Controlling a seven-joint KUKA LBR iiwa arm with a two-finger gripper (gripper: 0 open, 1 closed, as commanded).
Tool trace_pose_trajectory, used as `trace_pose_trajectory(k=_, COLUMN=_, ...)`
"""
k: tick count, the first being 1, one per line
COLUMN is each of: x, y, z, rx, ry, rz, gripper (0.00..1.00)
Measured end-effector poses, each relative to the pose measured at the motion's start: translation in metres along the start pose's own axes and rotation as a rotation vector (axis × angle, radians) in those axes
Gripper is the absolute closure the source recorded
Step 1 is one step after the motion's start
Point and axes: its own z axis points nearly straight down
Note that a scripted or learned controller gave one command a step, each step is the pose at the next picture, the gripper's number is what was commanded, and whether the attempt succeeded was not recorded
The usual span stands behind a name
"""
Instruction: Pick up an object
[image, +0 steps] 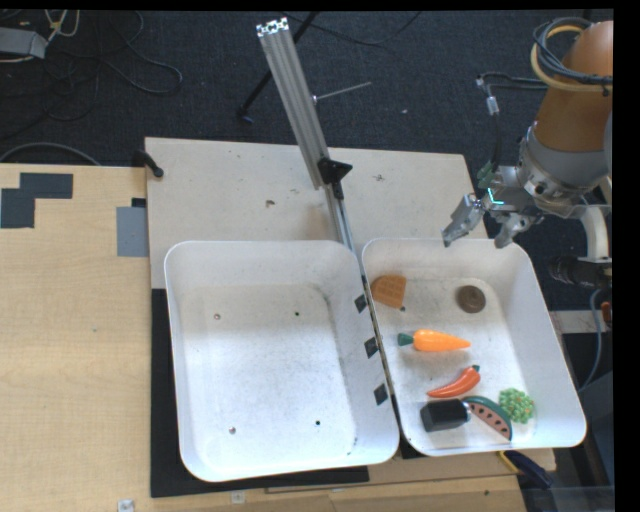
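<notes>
Nearest, at the right bin's (560, 350) front edge: black block (443, 415), broccoli (517, 404), chili (455, 382). Mid-bin carrot (440, 342) looks light, rigid, smooth; grip across its middle. Gripper (485, 226) hangs at the back rim, jaws open, empty.

Grey arm (560, 150) w/ orange band, black cables, two-finger grey tool (483, 232).

White bins (200, 270) hold an orange carrot (441, 342), red pepper (456, 383), and black block (443, 415).
</notes>
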Motion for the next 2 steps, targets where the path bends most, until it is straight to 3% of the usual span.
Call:
trace_pose_trajectory(k=1, x=0.0, y=0.001, z=-0.002, rx=-0.004, ry=-0.001, rz=-0.001, gripper=0.0)
trace_pose_trajectory(k=2, x=0.001, y=-0.002, z=0.041, rx=0.0, ry=-0.001, rz=0.001, gripper=0.0)
